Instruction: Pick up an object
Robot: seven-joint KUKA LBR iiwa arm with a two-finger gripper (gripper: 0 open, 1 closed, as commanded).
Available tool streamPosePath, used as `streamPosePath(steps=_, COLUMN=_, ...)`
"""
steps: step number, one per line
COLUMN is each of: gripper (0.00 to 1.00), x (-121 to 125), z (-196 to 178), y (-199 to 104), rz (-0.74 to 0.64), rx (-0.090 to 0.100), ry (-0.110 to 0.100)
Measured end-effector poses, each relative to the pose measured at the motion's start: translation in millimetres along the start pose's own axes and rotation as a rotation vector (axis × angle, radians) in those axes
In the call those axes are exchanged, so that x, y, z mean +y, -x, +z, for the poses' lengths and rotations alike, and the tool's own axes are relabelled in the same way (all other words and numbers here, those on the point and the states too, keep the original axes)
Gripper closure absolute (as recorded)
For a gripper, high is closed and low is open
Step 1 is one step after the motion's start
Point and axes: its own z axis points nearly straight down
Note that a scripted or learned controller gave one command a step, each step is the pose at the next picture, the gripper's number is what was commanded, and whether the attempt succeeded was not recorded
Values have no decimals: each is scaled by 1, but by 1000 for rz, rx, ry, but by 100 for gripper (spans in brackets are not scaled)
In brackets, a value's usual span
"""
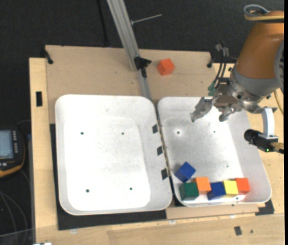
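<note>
white bins (pixel 108 152), orange cube (pixel 165 67)

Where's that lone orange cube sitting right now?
The lone orange cube sits outside both bins, on the bare bench behind the right bin, just right of the slanted metal pole.

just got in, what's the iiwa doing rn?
The arm reaches in from the right, its gripper hovering over the far end of the right bin with fingers spread and nothing between them. The blocks sit along that bin's near edge: blue cube, green, orange, another blue, yellow and red-orange. One orange cube lies on the bench beyond the bins. Nothing picked yet.
</note>
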Motion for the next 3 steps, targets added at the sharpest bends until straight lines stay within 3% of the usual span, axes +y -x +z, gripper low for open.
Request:
streamPosePath(steps=1, gripper=100, x=1, z=-11, y=2, rz=3, rx=-1, ry=3)
streamPosePath(steps=2, gripper=100, x=-36, z=-107, y=23, rz=-2, rx=-3, ry=9)
streamPosePath(steps=3, gripper=100, x=19, z=24, y=33, rz=-1, rx=-1, ry=-7)
